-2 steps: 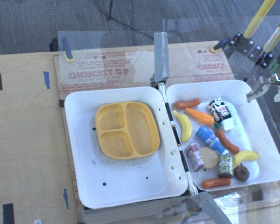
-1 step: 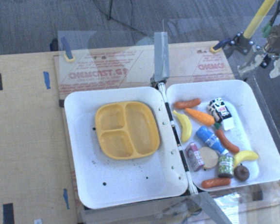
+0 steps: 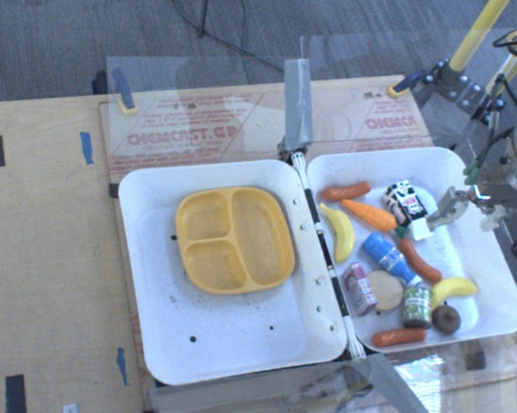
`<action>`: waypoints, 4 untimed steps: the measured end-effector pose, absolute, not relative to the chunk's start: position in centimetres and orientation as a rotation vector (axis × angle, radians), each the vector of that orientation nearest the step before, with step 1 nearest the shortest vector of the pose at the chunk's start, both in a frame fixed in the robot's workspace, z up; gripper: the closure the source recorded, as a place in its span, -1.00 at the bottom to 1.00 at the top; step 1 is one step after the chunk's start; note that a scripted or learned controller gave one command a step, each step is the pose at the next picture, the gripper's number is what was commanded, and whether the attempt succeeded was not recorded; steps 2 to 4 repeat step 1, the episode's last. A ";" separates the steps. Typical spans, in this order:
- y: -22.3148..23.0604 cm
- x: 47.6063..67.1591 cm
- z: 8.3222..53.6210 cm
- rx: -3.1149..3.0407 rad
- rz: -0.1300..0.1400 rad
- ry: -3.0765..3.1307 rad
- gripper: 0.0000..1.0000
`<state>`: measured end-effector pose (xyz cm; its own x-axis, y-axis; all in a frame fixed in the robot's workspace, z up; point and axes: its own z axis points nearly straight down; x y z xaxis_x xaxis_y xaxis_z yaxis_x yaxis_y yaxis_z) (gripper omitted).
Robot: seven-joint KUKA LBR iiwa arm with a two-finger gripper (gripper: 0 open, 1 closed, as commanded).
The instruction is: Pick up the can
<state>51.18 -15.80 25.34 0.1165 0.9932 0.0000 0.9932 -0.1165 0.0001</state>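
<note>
Reaching in over the right edge of the right bin, the gripper hung above the bin floor, near the far right corner. It was grey and blurry, and I could not tell how wide it stood. Nothing could be seen held in it. Its tip was just beside a black and white toy cow.

The can was dark red. It lay on its side near the left edge of the right bin, closer to the near edge than the far one. It was well apart from the gripper. A round tan cookie lay just beside the can, on its right.

Lots of toy food filled the rest of that bin. A sausage lay by the far edge. A banana curved along the left edge, and a carrot lay next to it. A blue bottle lay in the middle, with a long red thing beside it. A green jar stood near the near edge, touching a second banana. A brown lump sat by the near right corner. Another sausage lay along the near edge.

The left bin held a yellow plate with three parts. The plate sat flat, closer to the far edge.
</note>
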 end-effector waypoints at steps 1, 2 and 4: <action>-11.1 48.1 9.8 2.382 0.009 2.042 -1.00; -11.1 48.1 9.8 2.382 0.009 2.042 -1.00; -11.1 48.1 9.8 2.382 0.009 2.042 -1.00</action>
